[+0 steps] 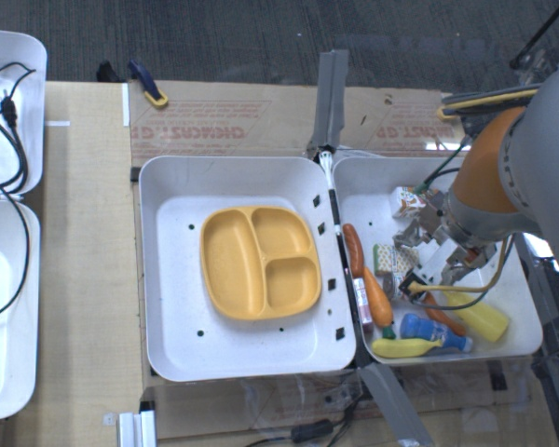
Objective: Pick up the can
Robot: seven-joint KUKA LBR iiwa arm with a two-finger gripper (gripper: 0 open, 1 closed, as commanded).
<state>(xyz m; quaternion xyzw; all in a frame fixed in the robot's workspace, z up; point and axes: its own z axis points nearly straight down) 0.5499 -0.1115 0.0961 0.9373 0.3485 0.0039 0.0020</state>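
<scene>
Honestly I can't pick out the can for sure; it's likely somewhere in the right bin (531, 333), buried in the clutter. The gripper (429, 259) is low over that pile, and I can't tell if it's open or closed. Risk: it grabs the carrot (377, 298) or banana (405, 347) instead, since everything's touching. The left bin (168, 250) holds a yellow tray (261, 261), on cardboard over a wooden bench.
</scene>
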